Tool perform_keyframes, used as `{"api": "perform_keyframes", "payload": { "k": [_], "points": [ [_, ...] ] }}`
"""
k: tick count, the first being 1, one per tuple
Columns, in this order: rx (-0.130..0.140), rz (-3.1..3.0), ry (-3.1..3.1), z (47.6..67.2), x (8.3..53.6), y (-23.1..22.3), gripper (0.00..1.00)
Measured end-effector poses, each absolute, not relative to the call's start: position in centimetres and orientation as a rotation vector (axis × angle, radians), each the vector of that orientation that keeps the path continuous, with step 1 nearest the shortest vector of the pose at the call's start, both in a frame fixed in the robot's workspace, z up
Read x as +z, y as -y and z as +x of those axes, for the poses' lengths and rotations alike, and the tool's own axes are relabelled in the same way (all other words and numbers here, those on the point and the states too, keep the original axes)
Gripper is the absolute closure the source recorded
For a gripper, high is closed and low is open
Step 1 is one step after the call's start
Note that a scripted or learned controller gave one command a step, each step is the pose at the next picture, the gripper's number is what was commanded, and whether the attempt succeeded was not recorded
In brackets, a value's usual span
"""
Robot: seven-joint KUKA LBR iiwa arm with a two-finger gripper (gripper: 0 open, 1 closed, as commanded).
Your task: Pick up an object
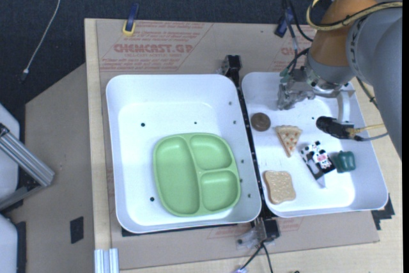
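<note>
Over the right bin's 12 o'clock end, gripper hangs, finger state untellable, presumably staging above brown disc at 7 o'clock.

Two bins side by side on the counter: left bin holds a divided plate in its near half. In the right bin, taking the pizza slice as landmark: cookie just left and slightly behind it, toast slice in front of it, cow toy to its right with a small cup just right of the cow. The tool is behind the pizza slice, over the bin's far end.
</note>
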State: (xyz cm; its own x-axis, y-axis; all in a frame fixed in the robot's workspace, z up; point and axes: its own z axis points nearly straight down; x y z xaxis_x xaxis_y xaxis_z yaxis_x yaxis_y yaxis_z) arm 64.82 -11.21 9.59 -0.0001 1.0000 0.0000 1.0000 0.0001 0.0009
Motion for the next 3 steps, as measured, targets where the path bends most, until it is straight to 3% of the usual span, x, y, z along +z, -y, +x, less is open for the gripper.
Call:
{"api": "perform_keyframes", "payload": {
  "k": [2,3],
  "points": [
    [0.009,2.214,-2.217,66.0,20.9,10.9,1.00],
    [0.003,2.218,-2.220,66.1,21.0,10.9,1.00]
  ]
}}
